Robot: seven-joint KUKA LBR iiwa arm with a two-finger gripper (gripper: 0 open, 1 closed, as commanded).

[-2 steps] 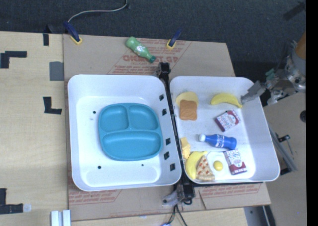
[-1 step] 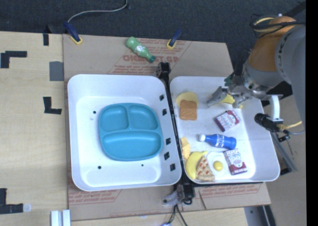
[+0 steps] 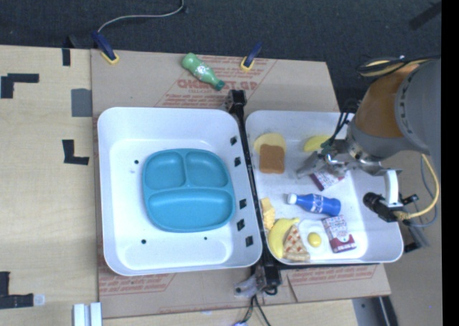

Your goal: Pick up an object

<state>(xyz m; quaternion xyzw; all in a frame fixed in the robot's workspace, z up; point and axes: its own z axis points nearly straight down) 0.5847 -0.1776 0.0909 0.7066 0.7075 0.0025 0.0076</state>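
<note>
White plastic bins sit side by side on my tabletop. The left bin carries a blue divided plate with three compartments, lying flat near the middle.

The right bin holds the loose things. Near its upper left I see a slice of brown toast resting on a pale yellow round piece. A yellow banana-like piece lies toward the upper middle. Below centre a blue bottle with a white cap lies on its side, cap pointing left. Along the bottom there is a pizza slice with a yellow curved piece against it, a fried egg just beside that, and a small red-and-white packet to the right.

My arm reaches in from the right, its orange band above the wrist. The gripper is low in the upper middle of the right bin, just below the banana-like piece and above the blue bottle. A small purplish wrapper-like item lies right at its tip, but I cannot tell whether it is between the fingers, nor whether they are spread or closed.

Outside the bins, a green bottle lies on the cardboard behind them.
</note>
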